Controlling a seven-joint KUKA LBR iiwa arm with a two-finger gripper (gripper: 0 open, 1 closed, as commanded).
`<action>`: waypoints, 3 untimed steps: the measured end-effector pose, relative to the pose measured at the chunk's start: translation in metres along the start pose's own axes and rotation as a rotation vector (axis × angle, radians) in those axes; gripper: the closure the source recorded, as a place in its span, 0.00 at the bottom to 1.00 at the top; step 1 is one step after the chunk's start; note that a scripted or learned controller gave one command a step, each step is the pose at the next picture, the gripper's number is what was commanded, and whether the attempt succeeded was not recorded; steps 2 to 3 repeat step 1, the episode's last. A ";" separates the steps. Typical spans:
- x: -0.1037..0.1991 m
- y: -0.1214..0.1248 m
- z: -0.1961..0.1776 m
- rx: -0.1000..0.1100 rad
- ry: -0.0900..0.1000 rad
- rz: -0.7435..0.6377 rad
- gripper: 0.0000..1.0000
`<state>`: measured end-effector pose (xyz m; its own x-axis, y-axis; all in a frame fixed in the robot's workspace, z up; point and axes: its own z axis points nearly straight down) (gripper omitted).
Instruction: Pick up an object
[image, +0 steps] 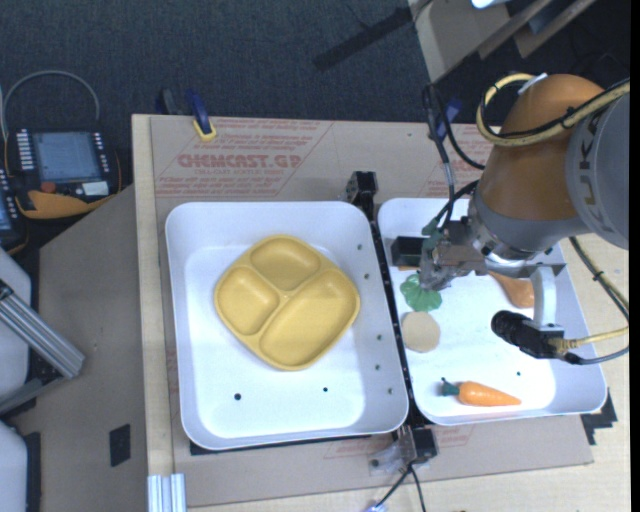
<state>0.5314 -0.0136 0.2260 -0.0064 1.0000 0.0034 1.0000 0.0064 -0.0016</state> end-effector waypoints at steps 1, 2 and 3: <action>0.056 -0.004 -0.009 -0.003 -0.001 -0.001 1.00; 0.056 -0.004 -0.009 -0.003 -0.001 -0.001 1.00; 0.056 -0.004 -0.009 -0.003 -0.001 -0.001 1.00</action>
